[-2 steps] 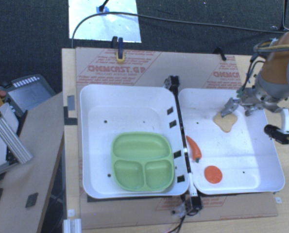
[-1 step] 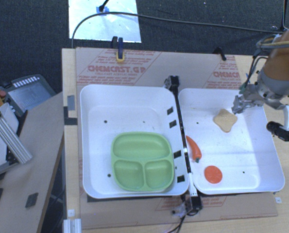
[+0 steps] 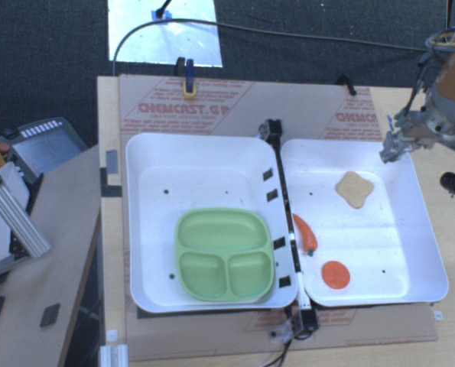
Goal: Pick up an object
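So far nothing is lifted. The gripper (image 3: 392,148) sits at the far right corner of the right bin (image 3: 422,205), over or just at its rim, at the end of the grey arm (image 3: 449,90) coming in from the right. Too small and blurred to read: I cannot tell whether the claw is spread or closed, and nothing shows in it.

Candidates, all in the right bin and resting on its floor:
- tan bread-like piece (image 3: 354,189), nearest the gripper, down and to its left, apart from it
- orange carrot-shaped piece (image 3: 307,235), against the divider side
- flat red-orange disc (image 3: 335,274), toward the near edge

Left bin (image 3: 147,205) carries a green divided tray (image 3: 225,254), its three compartments bare.

Judgement: the task is at its start. Choice of object, descent, closing on it and lift all remain. The tan piece looks the shortest reach.
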You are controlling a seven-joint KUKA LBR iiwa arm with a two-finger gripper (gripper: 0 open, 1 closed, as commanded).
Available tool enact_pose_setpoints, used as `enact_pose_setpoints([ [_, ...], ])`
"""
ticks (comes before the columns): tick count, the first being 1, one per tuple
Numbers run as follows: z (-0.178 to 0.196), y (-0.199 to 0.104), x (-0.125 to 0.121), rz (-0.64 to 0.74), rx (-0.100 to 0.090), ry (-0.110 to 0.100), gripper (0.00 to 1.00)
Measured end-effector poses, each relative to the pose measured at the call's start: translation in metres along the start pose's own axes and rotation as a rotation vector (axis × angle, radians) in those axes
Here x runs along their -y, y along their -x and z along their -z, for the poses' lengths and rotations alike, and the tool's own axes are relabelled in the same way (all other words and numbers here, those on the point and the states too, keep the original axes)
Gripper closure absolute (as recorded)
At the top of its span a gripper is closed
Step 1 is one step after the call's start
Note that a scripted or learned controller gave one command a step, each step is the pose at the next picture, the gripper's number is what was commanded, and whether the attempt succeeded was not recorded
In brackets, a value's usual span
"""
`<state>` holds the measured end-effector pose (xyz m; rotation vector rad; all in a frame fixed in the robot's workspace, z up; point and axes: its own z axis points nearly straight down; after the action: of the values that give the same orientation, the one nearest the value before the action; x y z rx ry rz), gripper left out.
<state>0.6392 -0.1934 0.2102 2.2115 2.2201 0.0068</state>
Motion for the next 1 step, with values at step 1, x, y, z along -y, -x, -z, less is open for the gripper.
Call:
enact_pose_setpoints([
  [1, 0.0368, 0.0003, -0.0017, 0.001, -0.001, -0.003, 1.00],
])
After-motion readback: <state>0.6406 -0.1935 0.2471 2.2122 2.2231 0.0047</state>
